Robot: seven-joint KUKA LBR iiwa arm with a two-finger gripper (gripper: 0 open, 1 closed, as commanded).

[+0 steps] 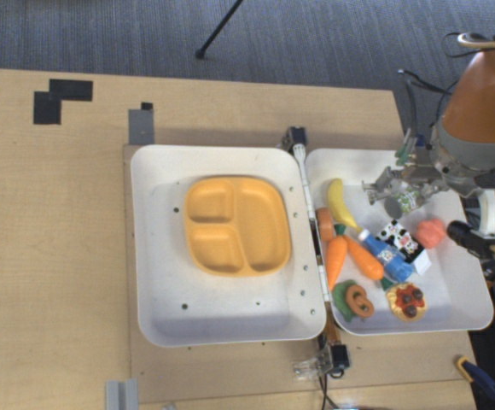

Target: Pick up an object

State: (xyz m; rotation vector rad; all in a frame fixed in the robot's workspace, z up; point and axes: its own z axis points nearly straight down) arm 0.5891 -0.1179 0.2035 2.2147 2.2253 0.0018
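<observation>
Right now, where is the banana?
In the camera view the banana lies in the right bin, near its left wall toward the far end, just above the two carrots and left of the gripper.

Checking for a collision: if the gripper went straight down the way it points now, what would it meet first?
Probably the bare floor of the right bin, beside the banana; the gripper hangs over the bin's upper part, though depth is unclear.

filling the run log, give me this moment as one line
arm: over right bin | tool: above bin's far part, near banana | carrots: lying in bin | left bin: holds yellow tray
</observation>
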